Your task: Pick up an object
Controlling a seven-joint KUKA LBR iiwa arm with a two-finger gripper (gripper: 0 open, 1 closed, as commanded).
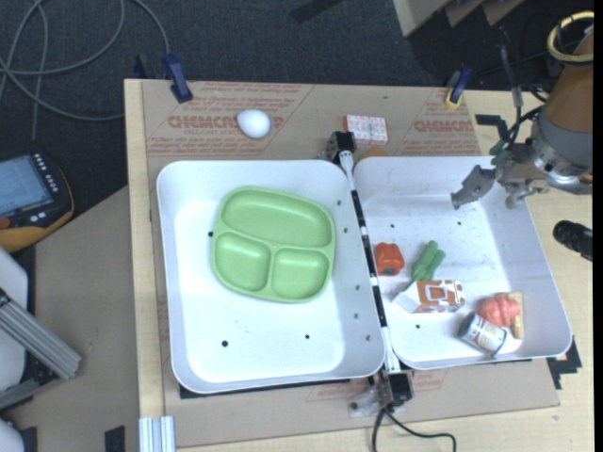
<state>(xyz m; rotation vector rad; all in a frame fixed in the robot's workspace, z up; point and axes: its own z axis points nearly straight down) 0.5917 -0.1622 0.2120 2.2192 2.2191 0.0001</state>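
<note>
Nothing picked up yet, and we've got choices in the right bin (528,243).

Our hand (482,188) hovers over that bin's far end; we can't tell if it's clenched or released. The goodies cluster at the near end: orange block (388,258), green stick (428,259), small carton (439,296), tin can (483,334), pink toy (503,308). We'd guess the block is the easiest: light, stiff, flat-sided, pinch across the middle. The can looks slippery and likely to roll.

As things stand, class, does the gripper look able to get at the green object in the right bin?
Probably yes. The gripper hangs over the right bin's far end, and the green object lies open from above. Only the orange piece sits close beside it.
</note>
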